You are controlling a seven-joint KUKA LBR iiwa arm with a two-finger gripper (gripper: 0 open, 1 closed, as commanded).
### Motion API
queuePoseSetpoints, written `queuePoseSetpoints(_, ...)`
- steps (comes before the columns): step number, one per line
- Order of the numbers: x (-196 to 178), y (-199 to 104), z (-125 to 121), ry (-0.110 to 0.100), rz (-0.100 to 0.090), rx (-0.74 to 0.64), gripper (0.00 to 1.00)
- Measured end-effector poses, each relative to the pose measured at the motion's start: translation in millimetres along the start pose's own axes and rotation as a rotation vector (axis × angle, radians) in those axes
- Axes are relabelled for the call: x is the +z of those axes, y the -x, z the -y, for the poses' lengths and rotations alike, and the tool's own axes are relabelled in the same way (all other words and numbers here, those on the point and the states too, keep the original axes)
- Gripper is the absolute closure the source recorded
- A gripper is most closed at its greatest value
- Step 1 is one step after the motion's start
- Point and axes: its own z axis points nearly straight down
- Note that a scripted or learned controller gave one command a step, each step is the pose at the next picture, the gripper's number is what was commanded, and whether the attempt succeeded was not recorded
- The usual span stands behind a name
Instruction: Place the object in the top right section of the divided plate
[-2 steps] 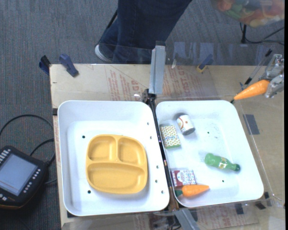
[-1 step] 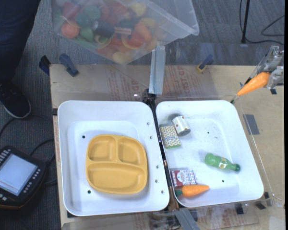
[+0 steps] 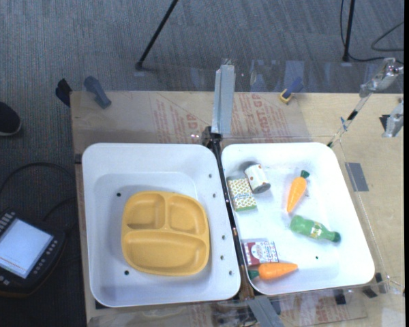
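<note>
Two white bins sit side by side on the wooden bench point(image 3: 150, 114), rims touching along the middle

Left bin point(image 3: 102, 162): one yellow divided plate point(image 3: 165, 270) lying flat, nothing on it. Three sections: two small ones along the far edge and one wide one along the near edge. Target is the top right section point(image 3: 184, 218), the small one nearer the shared rims

Right bin point(image 3: 341, 251): six loose items, all apart from the plate
- green bottle point(image 3: 313, 229), on its side, long axis running left-right with a slight tilt, cap end toward the right
- upper carrot point(image 3: 296, 192), long axis near vertical in the view, green top at the far end
- lower carrot point(image 3: 278, 270), long axis left-right, close to the near rim
- red box point(image 3: 260, 252), flat, just beside the lower carrot; touching or not, cannot tell
- patterned box point(image 3: 241, 194), flat, close to the left wall
- small can point(image 3: 258, 178), tipped over, just beside the patterned box

Task sentence does not say which item is meant, so the object is still one of these six in the right bin. Placement not yet done

Gripper: apart or together cannot be told from this view

Judgement: the key relation is that every candidate lies to the right of the target section, so the carry must run leftward across both rims. The arm comes in from the right, so the pick side is the nearer one. The upper carrot and the bottle stand clear of neighbours and look the easier picks; the items by the walls look tighter
</note>
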Motion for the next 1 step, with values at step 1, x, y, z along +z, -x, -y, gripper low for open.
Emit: queuePoseSetpoints(1, -8.5, 1.7, -1.1, 0.001, 0.002, -0.001, 1.0)
